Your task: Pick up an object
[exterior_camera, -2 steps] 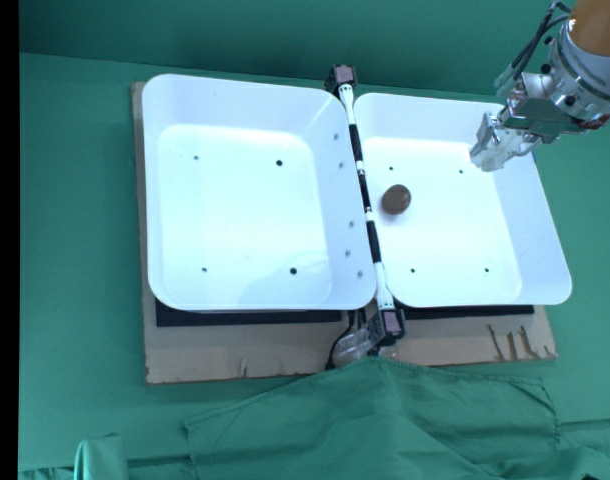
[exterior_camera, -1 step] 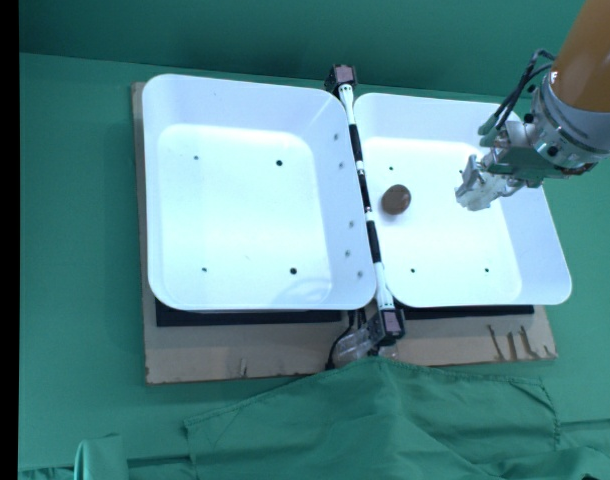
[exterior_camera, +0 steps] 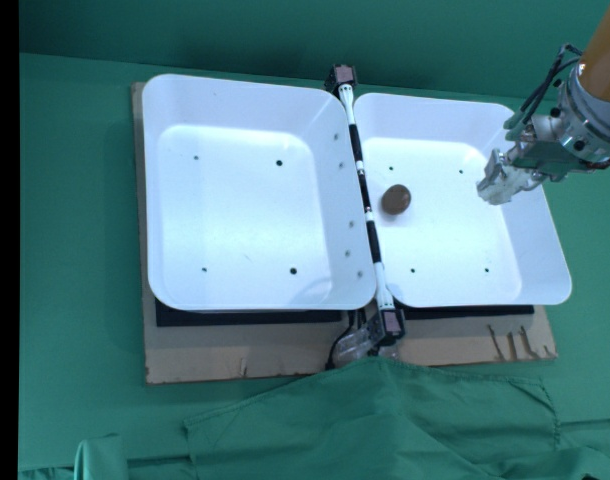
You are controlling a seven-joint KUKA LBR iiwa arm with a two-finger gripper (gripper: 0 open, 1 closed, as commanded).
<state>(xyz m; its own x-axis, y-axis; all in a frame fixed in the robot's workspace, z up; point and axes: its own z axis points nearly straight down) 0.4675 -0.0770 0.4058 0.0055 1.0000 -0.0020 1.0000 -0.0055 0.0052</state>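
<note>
Object point(exterior_camera: 396, 199): a small, round, brown lump, dull-surfaced, lying in the right bin point(exterior_camera: 545, 268) near its left wall; the arm point(exterior_camera: 600, 93) slants in from the right, orange band above grey wrist, with the gripper point(exterior_camera: 492, 190) pointing down-left over that bin's right part, well apart from the lump; whether it is open, I cannot tell; both bins are smooth, glossy white, shallow, round-cornered; left bin point(exterior_camera: 185, 168) beside it; green cloth point(exterior_camera: 75, 218) around.

No text, label, brand, number or sign can be read anywhere: none on the bins point(exterior_camera: 255, 98), the arm point(exterior_camera: 595, 88), the cardboard point(exterior_camera: 235, 358) or the green cloth point(exterior_camera: 385, 428)
</note>
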